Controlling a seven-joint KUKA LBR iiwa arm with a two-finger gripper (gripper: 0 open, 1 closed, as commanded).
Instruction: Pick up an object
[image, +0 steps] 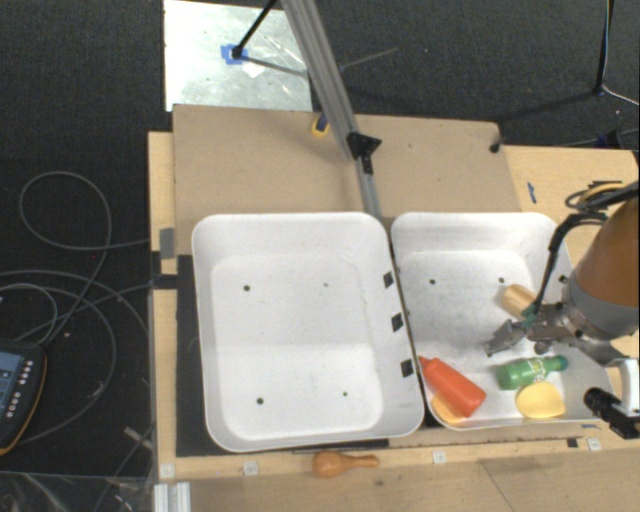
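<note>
The right bin holds several objects. A tan cylinder lies near its right wall. An orange-red bottle-shaped object rests at the front left corner, beside a green bottle and a yellow lemon-like piece. My gripper hangs low inside this bin, just below the tan cylinder and just above the green bottle. The grey wrist with its orange band rises behind it on the right. Nothing shows clearly in its grasp.
The left bin sits next to the right one, joined by black clips. A tan gourd-shaped piece lies on the bench in front of the bins. A slanted grey pole crosses the back.
</note>
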